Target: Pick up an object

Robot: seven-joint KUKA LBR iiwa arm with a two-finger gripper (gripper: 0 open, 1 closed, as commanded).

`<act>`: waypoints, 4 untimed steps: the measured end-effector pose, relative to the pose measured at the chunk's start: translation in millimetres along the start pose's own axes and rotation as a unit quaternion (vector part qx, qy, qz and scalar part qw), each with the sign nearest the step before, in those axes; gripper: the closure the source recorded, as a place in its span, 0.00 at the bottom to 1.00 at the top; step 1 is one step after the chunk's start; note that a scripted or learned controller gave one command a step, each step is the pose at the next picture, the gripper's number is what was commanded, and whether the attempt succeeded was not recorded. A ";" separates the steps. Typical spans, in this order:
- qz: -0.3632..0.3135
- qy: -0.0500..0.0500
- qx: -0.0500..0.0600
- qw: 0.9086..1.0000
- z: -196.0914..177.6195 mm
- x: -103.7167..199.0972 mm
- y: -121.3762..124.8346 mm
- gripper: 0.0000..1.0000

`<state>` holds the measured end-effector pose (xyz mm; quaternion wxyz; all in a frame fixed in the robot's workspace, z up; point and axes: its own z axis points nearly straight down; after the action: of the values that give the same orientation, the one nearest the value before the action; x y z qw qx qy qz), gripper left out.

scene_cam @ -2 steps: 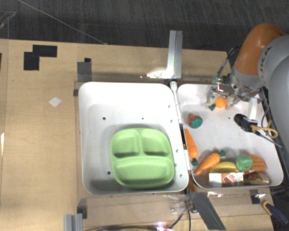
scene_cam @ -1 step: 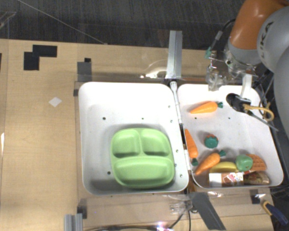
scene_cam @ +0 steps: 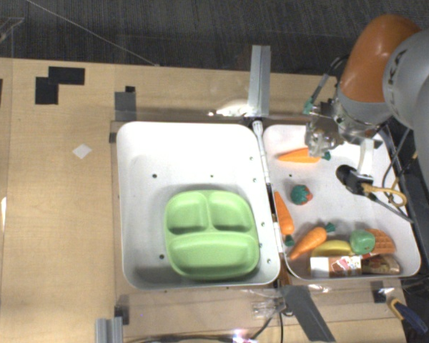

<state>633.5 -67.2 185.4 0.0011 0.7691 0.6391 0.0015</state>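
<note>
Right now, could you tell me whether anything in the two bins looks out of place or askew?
One carrot lies propped against the divider wall of the right bin rather than flat. Otherwise nothing stands out; the green tray sits flat in the left bin.

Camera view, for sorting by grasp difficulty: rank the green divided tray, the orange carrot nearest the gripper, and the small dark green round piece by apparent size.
1. Green divided plastic tray, in the left bin, by far the largest.
2. Orange carrot just below the gripper.
3. Small dark green round piece, the smallest.

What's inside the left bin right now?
A green divided tray lies in the left bin, toward its front. Whatever is beneath the tray is covered.
</note>
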 end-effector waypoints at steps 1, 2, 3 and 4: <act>0.000 0.000 0.000 1.000 -0.1 0.0 0.1 0.00; 0.017 0.001 -0.006 1.000 81.9 -50.8 27.8 0.00; -0.047 0.000 -0.005 0.999 93.8 -82.0 -50.2 0.00; -0.048 0.002 -0.010 0.999 80.9 -78.4 -46.9 1.00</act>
<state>573.3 -135.6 104.2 0.0076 0.7378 0.6749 0.0093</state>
